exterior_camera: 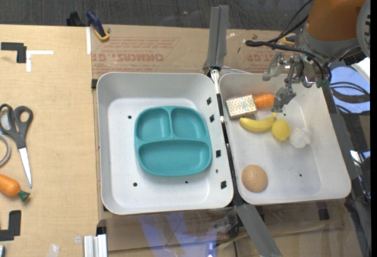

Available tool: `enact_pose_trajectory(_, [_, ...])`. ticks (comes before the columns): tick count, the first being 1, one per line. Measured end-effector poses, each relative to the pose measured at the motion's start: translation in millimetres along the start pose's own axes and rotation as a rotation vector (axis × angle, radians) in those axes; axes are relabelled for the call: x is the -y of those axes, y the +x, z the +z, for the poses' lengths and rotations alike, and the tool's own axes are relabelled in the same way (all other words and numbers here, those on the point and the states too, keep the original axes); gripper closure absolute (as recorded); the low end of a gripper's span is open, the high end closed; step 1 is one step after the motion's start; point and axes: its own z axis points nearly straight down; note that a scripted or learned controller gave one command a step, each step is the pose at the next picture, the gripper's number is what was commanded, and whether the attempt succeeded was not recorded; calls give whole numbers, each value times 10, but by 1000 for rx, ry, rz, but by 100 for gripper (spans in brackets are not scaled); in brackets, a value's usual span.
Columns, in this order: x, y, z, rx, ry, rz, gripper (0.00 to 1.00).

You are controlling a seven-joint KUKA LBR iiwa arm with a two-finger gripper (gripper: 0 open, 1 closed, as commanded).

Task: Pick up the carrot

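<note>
Carrot (264,100) just left of tool (283,98)

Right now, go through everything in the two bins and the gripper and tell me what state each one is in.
carrot: lying in the right bin, beside the gripper, not lifted
gripper: low over the right bin, next to the carrot
banana: lying flat
lemon: resting against the banana's end
sponge block: lying beside the carrot
egg: resting alone
teal tray: flat in the left bin

Orange-banded grey arm (339,5), black cables
</note>
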Motion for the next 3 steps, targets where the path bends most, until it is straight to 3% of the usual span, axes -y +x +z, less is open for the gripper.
enact_pose_trajectory(1, [280, -5, 1092, 0, 0, -25, 0])
enact_pose_trajectory(2, [25, 155, 1093, -1, 1, 548, 0])
enact_pose_trajectory(3, [-115, 609, 1102, -3, 1, 741, 0])
